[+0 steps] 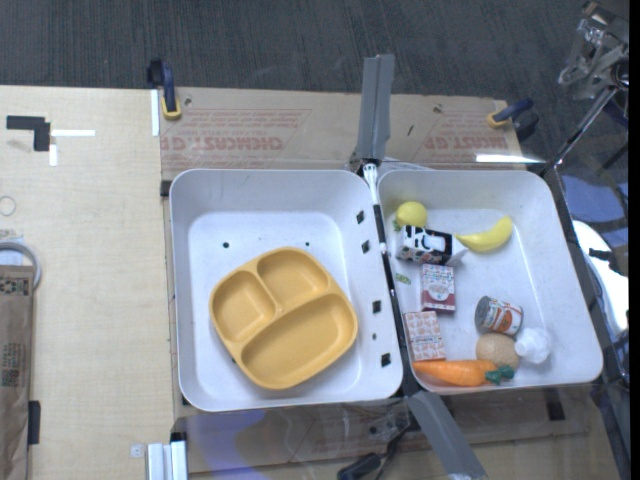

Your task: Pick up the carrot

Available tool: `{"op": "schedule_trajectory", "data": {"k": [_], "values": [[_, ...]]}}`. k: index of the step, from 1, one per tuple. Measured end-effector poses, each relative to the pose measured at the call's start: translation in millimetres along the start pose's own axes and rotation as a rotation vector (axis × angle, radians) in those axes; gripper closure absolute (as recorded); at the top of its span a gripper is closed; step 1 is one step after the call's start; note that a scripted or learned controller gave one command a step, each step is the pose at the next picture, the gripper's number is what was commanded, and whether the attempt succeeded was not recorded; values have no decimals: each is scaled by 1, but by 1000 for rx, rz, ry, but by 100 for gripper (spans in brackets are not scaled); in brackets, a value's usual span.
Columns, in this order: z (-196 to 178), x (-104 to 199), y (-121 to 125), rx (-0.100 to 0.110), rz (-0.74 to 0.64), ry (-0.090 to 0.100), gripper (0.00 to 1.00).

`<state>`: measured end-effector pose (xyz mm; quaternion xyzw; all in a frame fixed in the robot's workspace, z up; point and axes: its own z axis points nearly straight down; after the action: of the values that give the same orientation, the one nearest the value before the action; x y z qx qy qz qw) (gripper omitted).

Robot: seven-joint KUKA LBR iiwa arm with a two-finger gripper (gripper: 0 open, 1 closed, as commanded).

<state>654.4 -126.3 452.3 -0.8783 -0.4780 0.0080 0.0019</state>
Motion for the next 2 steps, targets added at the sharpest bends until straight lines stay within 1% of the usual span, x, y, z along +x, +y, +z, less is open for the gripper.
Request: {"op": "schedule_trajectory", "data": {"k": [2], "values": [[-13, 2, 1, 8, -4, -8, 100]]}}
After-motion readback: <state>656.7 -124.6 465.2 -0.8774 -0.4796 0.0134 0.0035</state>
